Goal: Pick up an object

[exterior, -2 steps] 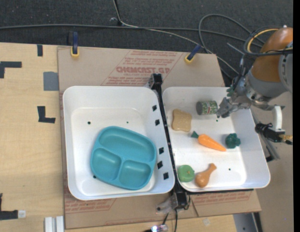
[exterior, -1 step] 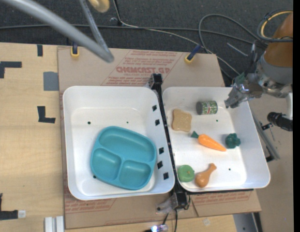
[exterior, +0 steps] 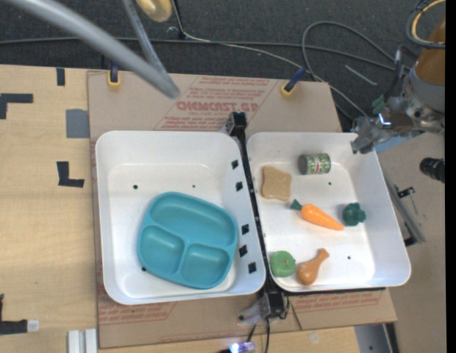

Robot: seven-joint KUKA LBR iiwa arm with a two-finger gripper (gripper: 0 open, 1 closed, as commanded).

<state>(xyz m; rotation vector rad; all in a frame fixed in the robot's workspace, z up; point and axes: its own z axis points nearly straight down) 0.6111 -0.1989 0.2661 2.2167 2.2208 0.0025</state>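
Camera view, looking down at a slant: two shallow white bins sit side by side on a cardboard sheet [exterior: 213, 101] laid over the wooden bench. The left bin [exterior: 114, 160] carries a teal sectioned plate [exterior: 187, 240], lying flat near its front. The right bin [exterior: 386, 219] holds the small things — a green-labelled can [exterior: 314, 164] on its side near the back, a tan slice of toast [exterior: 276, 183] just beside the divider, an orange carrot [exterior: 321, 217] in the middle, a dark green piece [exterior: 353, 214] near the carrot's right end, a green apple-like fruit [exterior: 282, 263] at the front, and a brown drumstick [exterior: 312, 266] just beside that fruit.

At the right edge of the frame the arm's wrist, with its orange band, hangs over the back right corner of the right bin. The gripper [exterior: 375, 132] is above the bin's rim, apart from every object; whether it is released or clenched cannot be told from this angle. Nothing shows between its tips.
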